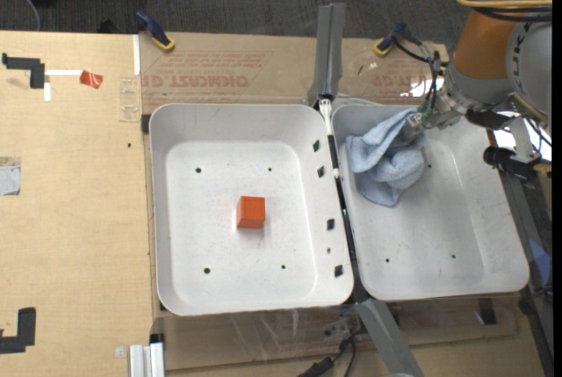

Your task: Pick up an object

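Camera view, orange block (251,213) left bin (176,191), blue cloth (382,160) right

light: bright and even, from above | shadows: soft and small, a faint one beside the red block (251,213) | glare: left white bin (176,191) looks very bright, a bit washed out | focus: mostly sharp, a little grainy | edges: top floor is dark

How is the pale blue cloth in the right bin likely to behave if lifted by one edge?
The cloth lies bunched in soft folds, so it is probably floppy and would drape and unfold. It looks thin, likely light. Crumpled against the right bin wall, it may drag rather than slide.
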Controlling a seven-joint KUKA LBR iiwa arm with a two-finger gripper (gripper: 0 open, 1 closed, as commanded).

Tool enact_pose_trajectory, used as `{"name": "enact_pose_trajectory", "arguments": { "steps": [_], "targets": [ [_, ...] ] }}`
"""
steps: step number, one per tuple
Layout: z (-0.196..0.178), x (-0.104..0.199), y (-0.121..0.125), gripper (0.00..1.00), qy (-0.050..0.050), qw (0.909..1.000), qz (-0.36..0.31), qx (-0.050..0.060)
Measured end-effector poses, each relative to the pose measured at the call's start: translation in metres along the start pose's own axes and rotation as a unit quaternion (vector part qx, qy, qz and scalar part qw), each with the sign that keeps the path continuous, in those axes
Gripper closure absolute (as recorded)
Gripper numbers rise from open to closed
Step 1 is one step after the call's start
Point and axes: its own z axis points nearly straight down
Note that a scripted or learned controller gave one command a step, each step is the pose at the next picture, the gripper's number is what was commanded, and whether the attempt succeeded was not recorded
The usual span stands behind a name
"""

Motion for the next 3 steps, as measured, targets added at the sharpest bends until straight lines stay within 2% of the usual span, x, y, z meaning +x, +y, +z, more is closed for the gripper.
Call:
{"name": "enact_pose_trajectory", "arguments": {
  "steps": [1, 2, 3],
  "targets": [
    [-0.052, 0.010, 0.005, 1.00, -0.001, 0.9992, 0.041, -0.001],
    [0.014, 0.015, 0.007, 1.00, 0.000, 0.9994, 0.036, -0.001],
    [0.004, 0.014, 0.007, 1.00, -0.001, 0.9994, 0.036, -0.002]
  ]
}}
